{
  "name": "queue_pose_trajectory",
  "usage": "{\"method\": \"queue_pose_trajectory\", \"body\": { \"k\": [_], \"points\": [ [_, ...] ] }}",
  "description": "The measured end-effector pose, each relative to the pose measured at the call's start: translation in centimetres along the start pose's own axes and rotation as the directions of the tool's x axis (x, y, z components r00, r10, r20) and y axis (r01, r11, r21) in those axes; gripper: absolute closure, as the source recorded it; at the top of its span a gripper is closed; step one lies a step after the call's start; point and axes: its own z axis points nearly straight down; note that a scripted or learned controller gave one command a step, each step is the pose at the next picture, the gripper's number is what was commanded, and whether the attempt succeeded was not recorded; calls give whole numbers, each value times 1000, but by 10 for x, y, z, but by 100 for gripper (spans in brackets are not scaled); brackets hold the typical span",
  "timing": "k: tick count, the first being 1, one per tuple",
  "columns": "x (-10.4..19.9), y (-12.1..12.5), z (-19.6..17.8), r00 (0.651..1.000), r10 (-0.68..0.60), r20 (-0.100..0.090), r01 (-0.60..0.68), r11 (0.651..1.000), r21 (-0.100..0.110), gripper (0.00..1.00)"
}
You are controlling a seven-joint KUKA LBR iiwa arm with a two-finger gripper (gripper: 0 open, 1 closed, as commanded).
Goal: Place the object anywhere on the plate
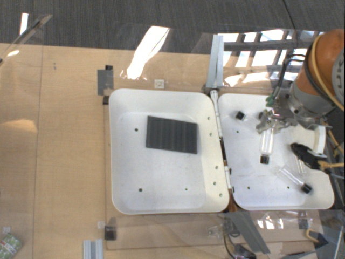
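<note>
Pale wooden bench [54,144] below dark grey carpet [135,7] at top. Dark plate [172,134] in left bin [161,193]. Clear tube [266,143] in right bin [253,190], under gripper [269,120]; grip state impossible to tell.

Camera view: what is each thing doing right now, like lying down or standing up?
Dark grey ribbed rectangular plate: flat in the left white bin, nothing on it.
Clear plastic tube with black cap: lying in the right white bin, below the tool.
Second clear capped tube: lying, slanted.
Small black cap: loose, apart.
</note>
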Motion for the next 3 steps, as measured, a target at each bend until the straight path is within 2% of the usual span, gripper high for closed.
{"method": "queue_pose_trajectory", "body": {
  "k": [1, 2, 3],
  "points": [
    [60, 0, 9, 994, -105, -1, 105, 994, 1, 100],
    [112, -12, 14, 984, -178, -2, 178, 984, 1, 100],
    [112, -12, 14, 984, -178, -2, 178, 984, 2, 0]
  ]
}}
